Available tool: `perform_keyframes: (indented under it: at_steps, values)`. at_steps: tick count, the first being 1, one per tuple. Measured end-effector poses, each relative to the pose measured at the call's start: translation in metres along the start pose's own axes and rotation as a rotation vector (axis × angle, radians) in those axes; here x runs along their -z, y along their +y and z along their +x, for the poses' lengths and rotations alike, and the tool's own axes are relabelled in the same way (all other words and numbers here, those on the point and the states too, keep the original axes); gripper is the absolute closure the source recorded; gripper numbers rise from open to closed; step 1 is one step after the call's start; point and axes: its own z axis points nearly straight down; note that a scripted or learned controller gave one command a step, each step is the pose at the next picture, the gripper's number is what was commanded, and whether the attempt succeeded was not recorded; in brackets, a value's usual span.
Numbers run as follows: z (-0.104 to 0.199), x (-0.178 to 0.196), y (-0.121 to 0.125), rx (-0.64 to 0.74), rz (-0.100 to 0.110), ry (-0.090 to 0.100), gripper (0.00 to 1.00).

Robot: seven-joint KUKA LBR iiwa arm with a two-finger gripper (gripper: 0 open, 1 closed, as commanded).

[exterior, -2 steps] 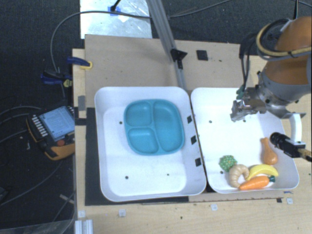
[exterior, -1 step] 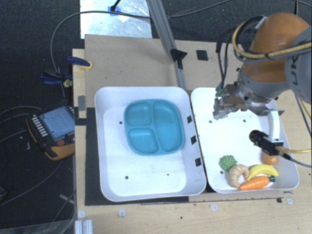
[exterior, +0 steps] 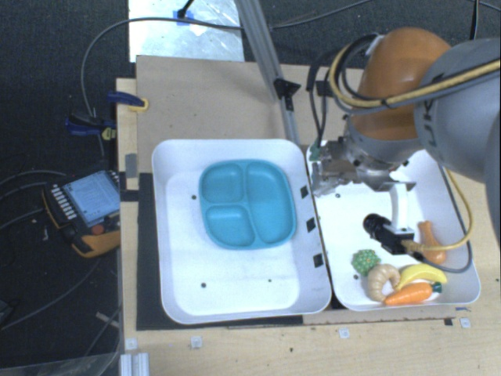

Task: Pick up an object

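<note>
My gripper hangs over the far left corner of the right bin, close to the wall shared by the two bins. Toy foods lie clustered in that bin's near right corner, well away from the gripper: a green broccoli, a beige curled piece, a yellow banana, an orange carrot and an orange piece by the right wall. I see nothing between the gripper and the bin floor.
The left bin holds a blue divided plate in its far half. A grey pole slants in from the top towards the bins' shared far corner. The arm's orange band looms over the right bin's far side.
</note>
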Motion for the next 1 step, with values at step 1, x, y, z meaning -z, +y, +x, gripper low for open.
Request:
perform_keyframes:
  at_steps: [1]
  values:
    - [0.0531,-0.0025,0.0031,0.001,-0.002,0.000,1.00]
